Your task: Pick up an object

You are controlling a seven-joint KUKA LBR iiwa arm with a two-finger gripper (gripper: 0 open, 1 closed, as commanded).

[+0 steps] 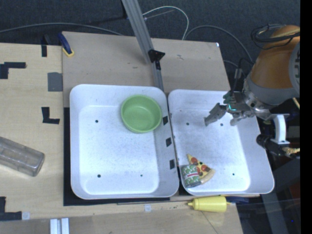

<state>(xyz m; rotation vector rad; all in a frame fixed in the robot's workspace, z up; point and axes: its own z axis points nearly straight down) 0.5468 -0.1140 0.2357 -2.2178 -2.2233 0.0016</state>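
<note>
Pincer [225,117] spread above right bin; colourful pizza-slice toy [197,171] below.

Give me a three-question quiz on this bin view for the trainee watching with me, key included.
1. True or false: the green bowl sits in the right bin.
2. Which bin corner holds the pizza-slice toy? A) near-left of the right bin B) far-right of the left bin
3. Fill in: the yellow bottle lies ___ the bins.

Key: 1 false; 2 A; 3 outside. The gripper hangs over the right bin, fingers spread, holding nothing.
</note>
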